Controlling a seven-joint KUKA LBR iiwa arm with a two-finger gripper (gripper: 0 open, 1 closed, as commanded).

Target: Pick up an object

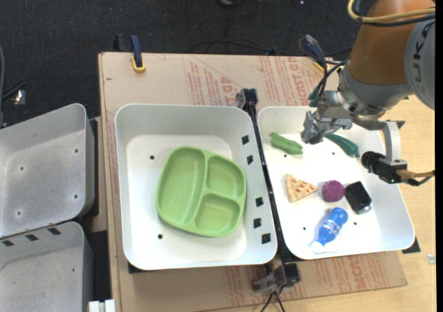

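Observation:
My gripper (311,131) hangs over the back of the right bin (387,234), just right of a small green pickle-shaped piece (286,143). A teal green piece (343,143) lies just to its right, partly under the wrist. Nearer the front lie a toy pizza slice (300,188), a purple ball (333,190), a black block (358,196) and a blue bottle (330,226). I see nothing held at the gripper.
The left bin (131,165) holds a light green divided plate (202,191). A black divider (261,165) runs between the bins. A black fitting (379,164) juts from the arm over the right bin's edge. White panels (41,165) lie at far left.

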